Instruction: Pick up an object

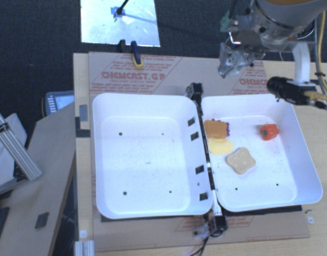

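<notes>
The grey arm with the orange band enters at the upper right and hangs above the back edge of the bench, its two-finger gripper (231, 64) raised well clear of both bins. The fingertips are small and blurred against the cardboard sheet; whether they stand wide or narrow cannot be told, and nothing is visible between them.

The shallow white plastic bin on the right (304, 167) holds four items, all in its rear half. A brown-orange, roughly square piece with a purple edge (216, 129) lies close to the bin's left wall. A pale yellow flat oval piece (220, 146) sits just in front of it — the two touch or nearly so. A tan, bread-slice-shaped piece (240, 160) lies just beside the yellow one, toward the bin's middle. A small red-orange, pepper-like object with a green tip (269, 132) rests well apart from the others, near the right wall.

The shallow white plastic bin on the left (99, 143) shows a bare floor with small dark dots. The bins sit side by side, joined by a row of black clips (198, 137) — both resting on a printed cardboard sheet (153, 74) over the bench.
</notes>
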Robot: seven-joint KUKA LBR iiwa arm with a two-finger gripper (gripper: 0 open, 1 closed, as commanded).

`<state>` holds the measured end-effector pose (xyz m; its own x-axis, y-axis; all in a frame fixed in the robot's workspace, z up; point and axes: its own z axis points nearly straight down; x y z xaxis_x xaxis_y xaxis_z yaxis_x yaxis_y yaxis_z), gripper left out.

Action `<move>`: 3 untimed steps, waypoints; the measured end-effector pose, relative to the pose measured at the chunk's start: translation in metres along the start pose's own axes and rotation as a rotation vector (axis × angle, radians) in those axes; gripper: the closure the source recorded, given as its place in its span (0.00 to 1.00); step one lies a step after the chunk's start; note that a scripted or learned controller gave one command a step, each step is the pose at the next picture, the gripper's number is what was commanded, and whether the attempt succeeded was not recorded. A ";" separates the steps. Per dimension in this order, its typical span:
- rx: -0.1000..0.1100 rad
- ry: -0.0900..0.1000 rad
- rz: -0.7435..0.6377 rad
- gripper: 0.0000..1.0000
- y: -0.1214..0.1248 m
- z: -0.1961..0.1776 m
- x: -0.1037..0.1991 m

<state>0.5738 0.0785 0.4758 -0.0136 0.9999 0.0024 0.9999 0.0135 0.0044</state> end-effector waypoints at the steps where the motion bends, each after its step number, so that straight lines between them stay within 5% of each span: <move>1: 0.003 0.001 0.001 1.00 0.024 0.008 0.089; 2: 0.003 0.001 0.003 1.00 0.038 0.015 0.160; 3: -0.002 0.000 0.015 1.00 -0.022 -0.034 0.111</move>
<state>0.5503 0.1888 0.5104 0.0016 1.0000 0.0029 1.0000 -0.0016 0.0062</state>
